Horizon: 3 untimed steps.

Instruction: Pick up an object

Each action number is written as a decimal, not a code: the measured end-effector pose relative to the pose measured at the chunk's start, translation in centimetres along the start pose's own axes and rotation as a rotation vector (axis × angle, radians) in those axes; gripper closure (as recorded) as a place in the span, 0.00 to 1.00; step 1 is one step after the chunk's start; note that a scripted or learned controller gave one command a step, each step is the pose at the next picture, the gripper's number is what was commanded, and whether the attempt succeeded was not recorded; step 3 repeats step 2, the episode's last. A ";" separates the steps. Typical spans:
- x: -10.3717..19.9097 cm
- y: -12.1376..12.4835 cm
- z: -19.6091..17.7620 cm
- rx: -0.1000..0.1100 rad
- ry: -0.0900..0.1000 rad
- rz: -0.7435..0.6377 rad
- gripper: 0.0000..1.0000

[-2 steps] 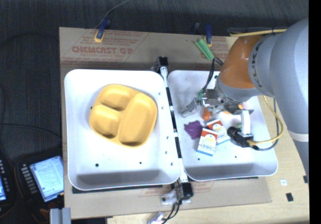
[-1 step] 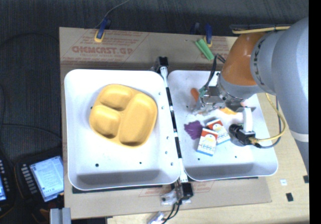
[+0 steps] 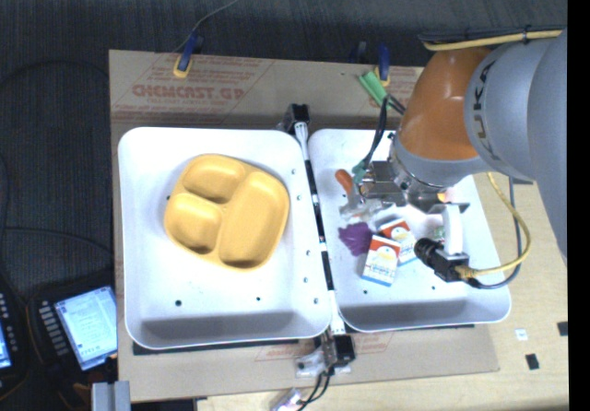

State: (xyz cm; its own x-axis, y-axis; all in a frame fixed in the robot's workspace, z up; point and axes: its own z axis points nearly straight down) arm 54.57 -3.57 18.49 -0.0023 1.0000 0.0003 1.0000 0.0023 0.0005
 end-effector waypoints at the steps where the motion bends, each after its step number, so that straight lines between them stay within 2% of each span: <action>1: 0.0 0.0 -0.9 0.001 -0.001 0.000 1.00; 3: -0.1 0.1 -1.9 0.000 -0.001 -0.001 1.00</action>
